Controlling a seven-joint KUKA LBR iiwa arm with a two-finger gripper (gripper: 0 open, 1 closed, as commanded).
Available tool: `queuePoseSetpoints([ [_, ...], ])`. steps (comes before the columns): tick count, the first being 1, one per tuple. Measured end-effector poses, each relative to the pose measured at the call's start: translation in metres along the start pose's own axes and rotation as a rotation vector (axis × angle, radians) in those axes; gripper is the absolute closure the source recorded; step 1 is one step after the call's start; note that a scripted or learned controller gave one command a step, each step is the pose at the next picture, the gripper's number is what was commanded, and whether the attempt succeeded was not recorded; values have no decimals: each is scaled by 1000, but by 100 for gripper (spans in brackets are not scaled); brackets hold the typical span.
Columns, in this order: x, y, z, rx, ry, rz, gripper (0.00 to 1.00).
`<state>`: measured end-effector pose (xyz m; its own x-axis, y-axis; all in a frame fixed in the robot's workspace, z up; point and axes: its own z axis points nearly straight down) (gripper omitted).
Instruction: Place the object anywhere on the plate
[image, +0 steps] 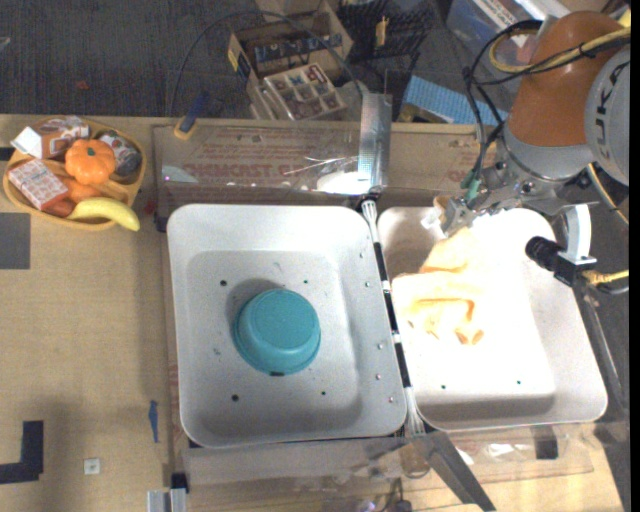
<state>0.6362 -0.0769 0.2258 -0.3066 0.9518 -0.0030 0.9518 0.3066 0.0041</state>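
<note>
A round teal plate (278, 330) lies in the middle of the left bin (200, 250). A soft yellow object (445, 300) with orange patches lies in the left half of the right bin (540, 380). Its upper end rises toward my gripper (452, 216), which hangs over the bin's back left corner, right above that end. Strong glare on the white bin floor washes out the spot where the gripper and the object meet, so I cannot see whether they touch.
A narrow ridge (385, 300) divides the two bins. A cardboard wall (270, 165) runs behind them. At the far left a dish of toy fruit (75, 175) sits on the bench. A black fitting (550, 252) juts in over the right bin.
</note>
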Motion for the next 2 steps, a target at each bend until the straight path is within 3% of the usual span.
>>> queuePoseSetpoints([
  [2,107,0,-8,1,4,-799,100],
])
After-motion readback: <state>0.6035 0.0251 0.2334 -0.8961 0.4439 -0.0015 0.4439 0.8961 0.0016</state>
